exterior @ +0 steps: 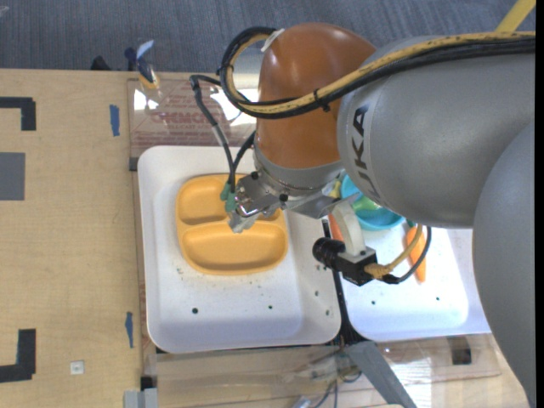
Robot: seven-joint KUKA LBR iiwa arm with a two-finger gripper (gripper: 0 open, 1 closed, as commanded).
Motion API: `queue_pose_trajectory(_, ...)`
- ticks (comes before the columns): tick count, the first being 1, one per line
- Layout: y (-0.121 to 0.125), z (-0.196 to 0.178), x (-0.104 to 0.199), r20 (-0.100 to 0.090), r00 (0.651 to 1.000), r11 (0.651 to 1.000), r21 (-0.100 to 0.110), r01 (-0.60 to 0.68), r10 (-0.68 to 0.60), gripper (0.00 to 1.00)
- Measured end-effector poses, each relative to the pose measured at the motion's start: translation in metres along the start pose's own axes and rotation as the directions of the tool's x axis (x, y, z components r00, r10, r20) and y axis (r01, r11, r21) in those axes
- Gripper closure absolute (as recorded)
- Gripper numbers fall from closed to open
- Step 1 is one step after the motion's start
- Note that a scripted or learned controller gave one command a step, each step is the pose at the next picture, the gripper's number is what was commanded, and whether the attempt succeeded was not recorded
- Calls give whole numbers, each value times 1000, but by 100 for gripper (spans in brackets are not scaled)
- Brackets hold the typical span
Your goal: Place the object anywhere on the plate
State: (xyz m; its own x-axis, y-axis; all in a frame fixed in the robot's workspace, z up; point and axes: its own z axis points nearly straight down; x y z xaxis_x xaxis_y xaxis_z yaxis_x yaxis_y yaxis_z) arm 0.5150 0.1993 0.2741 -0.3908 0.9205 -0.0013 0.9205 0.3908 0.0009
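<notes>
arm hiding right bin, plate partly covered

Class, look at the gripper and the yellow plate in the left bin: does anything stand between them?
Nothing visible does. The gripper sits directly over the yellow plate, near its dividing ridge, with no other item on the plate's visible surface in the left bin.

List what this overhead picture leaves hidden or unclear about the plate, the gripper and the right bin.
- Gripper: in the camera view it sits over the yellow plate; too small and dark to tell if it holds anything.
- Yellow plate: its upper right part is covered by the arm's wrist.
- Right bin: mostly hidden by the grey arm; a blue item and an orange item peek out, shapes unclear.
</notes>
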Motion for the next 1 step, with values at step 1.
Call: queue_pose_trajectory(1,65,50,-19,1,999,999,7,38,-38,100)
